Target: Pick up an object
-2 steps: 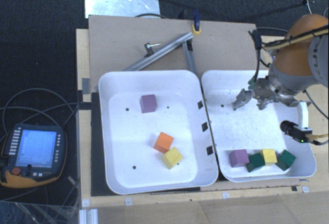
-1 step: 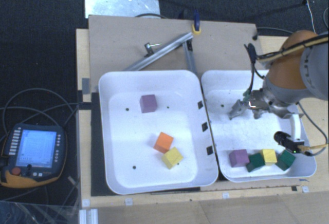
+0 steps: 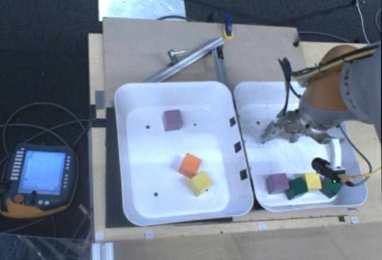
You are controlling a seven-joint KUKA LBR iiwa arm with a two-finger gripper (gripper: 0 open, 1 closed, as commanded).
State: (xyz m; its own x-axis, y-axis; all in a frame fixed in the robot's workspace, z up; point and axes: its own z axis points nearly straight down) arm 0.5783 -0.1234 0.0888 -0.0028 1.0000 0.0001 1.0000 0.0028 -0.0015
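My gripper [image 3: 270, 132]: over right bin [image 3: 260, 93], grip state untellable. Left bin [image 3: 128, 98]: purple cube [image 3: 172, 120], orange cube [image 3: 190, 164], yellow cube [image 3: 200, 183].

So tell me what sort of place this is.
Most likely a robotics lab's grasping test bench. A grey arm reaches over two white bins holding coloured blocks, and a teach pendant with trailing cables lies on the dark carpet beside the bench.

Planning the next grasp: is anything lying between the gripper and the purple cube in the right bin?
Nothing visible does. The gripper is over bare floor of the right bin, and the purple cube sits nearer the front wall.
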